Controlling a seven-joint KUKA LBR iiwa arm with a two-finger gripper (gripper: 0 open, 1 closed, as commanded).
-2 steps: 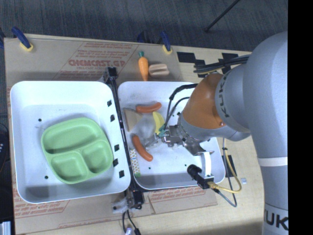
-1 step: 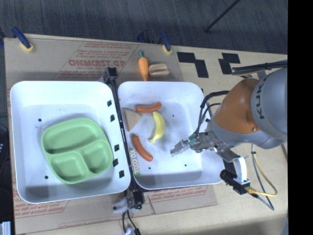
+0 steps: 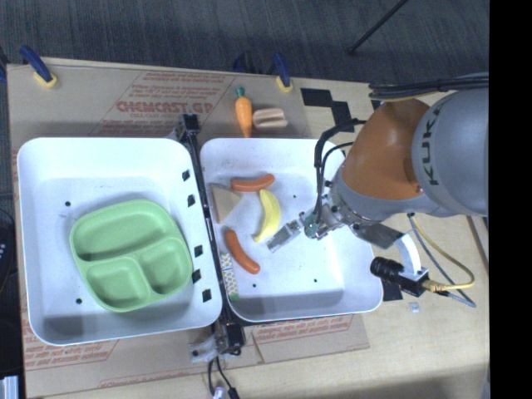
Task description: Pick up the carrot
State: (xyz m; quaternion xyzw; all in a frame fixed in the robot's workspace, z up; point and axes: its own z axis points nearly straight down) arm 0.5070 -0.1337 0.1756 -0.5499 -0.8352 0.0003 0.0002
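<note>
The carrot (image 3: 243, 115), orange with a green top, lies on the cardboard behind the right bin (image 3: 357, 298), outside both bins and just left of a small tan bun (image 3: 269, 120). My gripper (image 3: 287, 233) is low inside the right bin, just right of a yellow banana (image 3: 268, 214) and far in front of the carrot. I see nothing held in it. The arm's orange band (image 3: 378, 160) hangs over the bin's right side.
The right bin also holds an orange sausage (image 3: 252, 184), a second sausage (image 3: 240, 250) and a tan wedge (image 3: 221, 202). A green divided plate (image 3: 129, 252) sits in the left bin (image 3: 41, 165). Blue clamps (image 3: 283, 71) stand at the bench's back edge.
</note>
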